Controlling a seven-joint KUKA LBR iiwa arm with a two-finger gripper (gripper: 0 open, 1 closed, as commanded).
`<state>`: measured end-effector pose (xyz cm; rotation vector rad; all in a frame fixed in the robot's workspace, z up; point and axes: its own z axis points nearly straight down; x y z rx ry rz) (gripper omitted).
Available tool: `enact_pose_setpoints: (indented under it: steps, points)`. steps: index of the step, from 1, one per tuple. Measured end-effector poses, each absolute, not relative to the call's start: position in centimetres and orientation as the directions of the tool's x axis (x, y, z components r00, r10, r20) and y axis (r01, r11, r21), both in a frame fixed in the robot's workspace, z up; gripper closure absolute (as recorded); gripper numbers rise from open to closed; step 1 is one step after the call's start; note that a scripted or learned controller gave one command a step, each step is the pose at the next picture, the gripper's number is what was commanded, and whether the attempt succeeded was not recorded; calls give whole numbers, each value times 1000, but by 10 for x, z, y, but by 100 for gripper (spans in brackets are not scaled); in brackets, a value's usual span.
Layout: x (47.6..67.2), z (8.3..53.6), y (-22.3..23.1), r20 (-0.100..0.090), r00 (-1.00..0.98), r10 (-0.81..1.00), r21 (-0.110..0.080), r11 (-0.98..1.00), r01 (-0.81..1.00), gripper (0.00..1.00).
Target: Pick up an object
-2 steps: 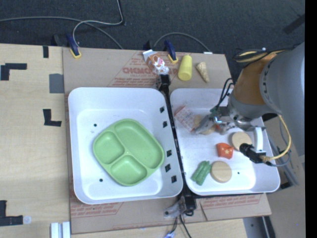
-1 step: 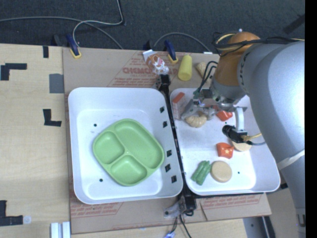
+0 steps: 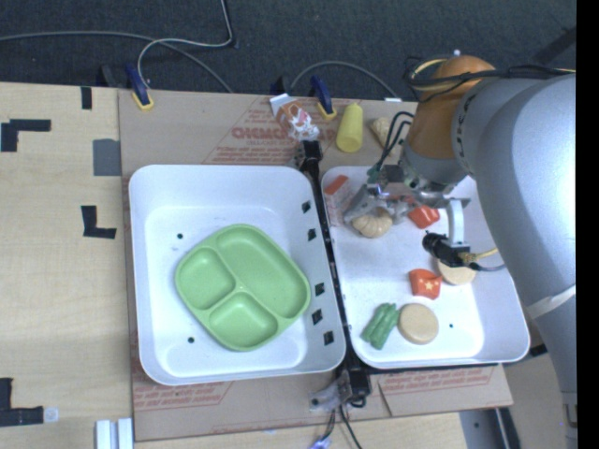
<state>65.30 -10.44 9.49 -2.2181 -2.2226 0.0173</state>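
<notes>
1. Here the grey arm (image 3: 524,176) reaches in from the right, its orange band above the right bin (image 3: 384,269).
2. The tool (image 3: 379,197) hangs low over the upper left part of that bin. Whether it is released or clenched cannot be told from this slant, and nothing can be seen grasped in it.
3. Just below the tool lies a tan bun-shaped lump (image 3: 372,224), so close that contact cannot be judged.
4. A red chunk (image 3: 425,217) sits just beside the tool on its right, and an orange strip (image 3: 335,184) lies near the bin's upper left corner.
5. Lower in the same bin are a red piece with a yellow spot (image 3: 425,284), a pale slice (image 3: 459,274) near the right wall, a green pod-like piece (image 3: 379,325), and a round tan disc (image 3: 418,324) just beside the green one.
6. The left bin (image 3: 225,171) holds a green divided plate (image 3: 241,286), lying flat and turned at an angle.
7. Both bins rest on a cardboard sheet (image 3: 206,124) on the desk (image 3: 47,251).
8. Beyond the right bin, on the cardboard, a yellow cylinder (image 3: 349,127) stands just beside a small red and white wrapper (image 3: 298,118).
</notes>
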Motion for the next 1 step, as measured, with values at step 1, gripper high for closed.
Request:
enact_pose_setpoints:
  steps: [1]
  points:
    - [631, 185, -26, 1, -2, 1000, 0, 2, 1000, 100]
